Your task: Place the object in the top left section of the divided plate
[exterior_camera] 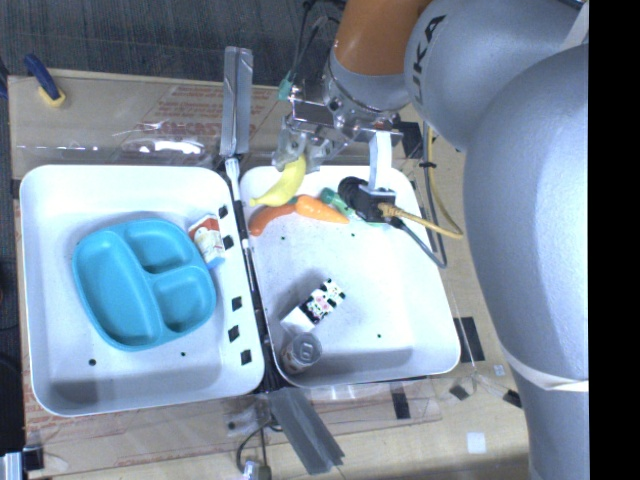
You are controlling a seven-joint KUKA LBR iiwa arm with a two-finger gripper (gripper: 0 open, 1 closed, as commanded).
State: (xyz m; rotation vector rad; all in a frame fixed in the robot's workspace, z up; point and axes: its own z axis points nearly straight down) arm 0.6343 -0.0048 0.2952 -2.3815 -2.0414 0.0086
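Camera view, smooth blue divided plate [145,283], curved yellow banana [284,183], tapered carrot [300,211]

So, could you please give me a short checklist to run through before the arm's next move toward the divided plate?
1. Divided plate sits flat in the left bin: ok.
2. Its sections hold nothing: ok.
3. Small carton leans at the plate's right edge, near the path: not ok.
4. Gripper is over the banana at the right bin's top left corner: ok.
5. Banana held between the fingers: cannot tell.
6. Carrot lies against the banana and may get dragged: not ok.
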